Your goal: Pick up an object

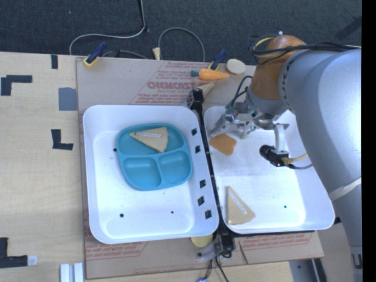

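Tan bread-like piece [224, 144] flat, right bin's upper-left.

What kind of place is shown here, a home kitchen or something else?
Most likely a robot test bench in a lab, not a kitchen: a grey robot arm reaches over two white bins holding toy-like food, and loose cables lie on dark carpet behind the bench.

One fixed camera looks down at a slant from above, perhaps mid-height, taking in both bins [94, 175], with the arm [320, 93] entering from the right.
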Robot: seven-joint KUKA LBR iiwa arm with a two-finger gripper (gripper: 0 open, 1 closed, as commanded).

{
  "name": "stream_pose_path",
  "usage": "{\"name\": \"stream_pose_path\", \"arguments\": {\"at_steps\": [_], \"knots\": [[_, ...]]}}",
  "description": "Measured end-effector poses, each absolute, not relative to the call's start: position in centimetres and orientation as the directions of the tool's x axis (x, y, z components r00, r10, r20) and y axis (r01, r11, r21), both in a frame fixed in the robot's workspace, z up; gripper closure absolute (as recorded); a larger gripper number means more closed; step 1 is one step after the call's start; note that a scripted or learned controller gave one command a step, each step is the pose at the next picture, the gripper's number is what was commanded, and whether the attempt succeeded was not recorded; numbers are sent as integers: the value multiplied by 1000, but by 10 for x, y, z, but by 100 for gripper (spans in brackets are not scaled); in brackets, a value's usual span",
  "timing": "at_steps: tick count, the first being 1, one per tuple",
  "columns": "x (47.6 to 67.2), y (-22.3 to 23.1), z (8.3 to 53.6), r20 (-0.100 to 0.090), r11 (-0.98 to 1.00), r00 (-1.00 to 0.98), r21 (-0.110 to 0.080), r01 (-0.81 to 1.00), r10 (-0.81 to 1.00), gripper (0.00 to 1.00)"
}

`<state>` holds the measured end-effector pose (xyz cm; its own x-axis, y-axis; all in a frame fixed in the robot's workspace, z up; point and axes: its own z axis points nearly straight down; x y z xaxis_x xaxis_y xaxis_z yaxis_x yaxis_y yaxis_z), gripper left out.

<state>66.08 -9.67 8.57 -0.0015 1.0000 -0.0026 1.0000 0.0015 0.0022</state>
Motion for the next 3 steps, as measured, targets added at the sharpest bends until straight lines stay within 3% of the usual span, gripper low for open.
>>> {"name": "stream_pose_path", "arguments": {"at_steps": [1, 2, 3], "knots": [[645, -98, 86, -2, 1, -1, 4, 1000, 1000, 0], [658, -99, 86, 0, 2, -2, 1, 1000, 1000, 0], [648, -100, 86, -2, 2, -2, 4, 1000, 1000, 0]]}}
